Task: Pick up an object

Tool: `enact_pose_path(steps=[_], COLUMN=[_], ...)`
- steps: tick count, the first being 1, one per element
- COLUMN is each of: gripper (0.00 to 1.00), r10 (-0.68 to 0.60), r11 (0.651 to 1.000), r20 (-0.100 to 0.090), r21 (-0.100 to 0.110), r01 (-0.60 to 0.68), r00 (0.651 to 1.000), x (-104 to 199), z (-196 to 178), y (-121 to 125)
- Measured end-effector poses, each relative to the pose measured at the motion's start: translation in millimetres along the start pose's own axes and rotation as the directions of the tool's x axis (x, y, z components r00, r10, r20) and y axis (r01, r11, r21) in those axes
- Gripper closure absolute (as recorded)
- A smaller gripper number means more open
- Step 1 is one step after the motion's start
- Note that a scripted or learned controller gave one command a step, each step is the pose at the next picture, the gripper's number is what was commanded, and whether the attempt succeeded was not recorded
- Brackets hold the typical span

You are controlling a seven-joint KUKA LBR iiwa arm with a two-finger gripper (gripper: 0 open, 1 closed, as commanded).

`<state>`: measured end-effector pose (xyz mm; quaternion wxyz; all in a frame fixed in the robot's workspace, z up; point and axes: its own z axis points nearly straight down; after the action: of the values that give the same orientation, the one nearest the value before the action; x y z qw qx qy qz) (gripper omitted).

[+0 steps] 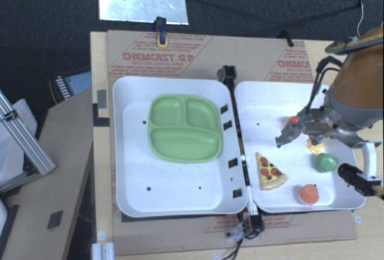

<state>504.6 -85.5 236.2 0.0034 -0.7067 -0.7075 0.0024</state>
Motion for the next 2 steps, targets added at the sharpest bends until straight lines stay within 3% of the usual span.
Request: enact_pose_path(steps=[1,2], gripper=[0.0,0.0], r10=[-0.002,-0.001], r11=[1.0,1.0], r20=[0.001,0.001], r21=[-0.01,-0.006], r01=[0.002,0.001], r00=[1.0,1.0], x=[-0.1,8.2], z=[-4.5,44.9], y=[2.0,-3.6])
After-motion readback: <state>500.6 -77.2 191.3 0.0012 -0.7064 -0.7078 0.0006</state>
